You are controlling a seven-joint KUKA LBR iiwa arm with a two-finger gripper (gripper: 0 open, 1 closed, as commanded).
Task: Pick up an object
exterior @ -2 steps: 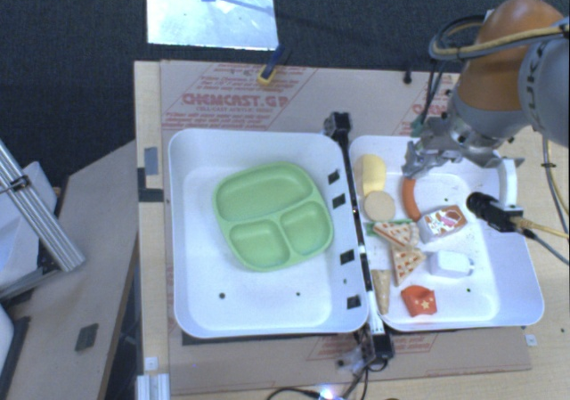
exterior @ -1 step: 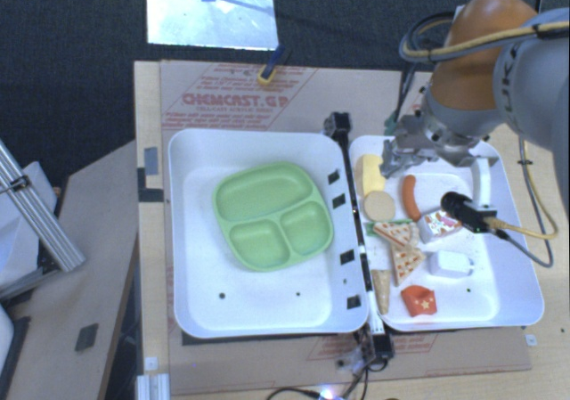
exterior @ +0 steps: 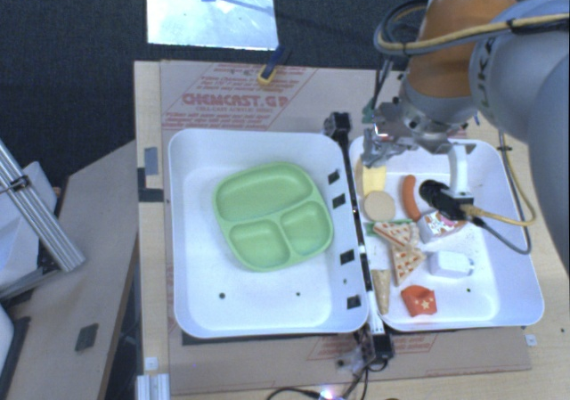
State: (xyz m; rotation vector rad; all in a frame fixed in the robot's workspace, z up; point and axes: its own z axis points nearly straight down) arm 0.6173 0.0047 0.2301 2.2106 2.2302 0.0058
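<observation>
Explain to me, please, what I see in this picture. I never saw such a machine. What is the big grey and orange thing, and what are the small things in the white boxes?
The big grey and orange thing is a robot arm, reaching in from the right. The camera sits above the bench and looks down at a slant. At the arm's end is a gripper, low over the far end of the right bin. I cannot tell whether it holds anything. The left bin holds a green tray with three compartments. The right bin holds toy food: a yellow block, a round cookie, a sausage, pizza slices, a cone and a red piece.
</observation>
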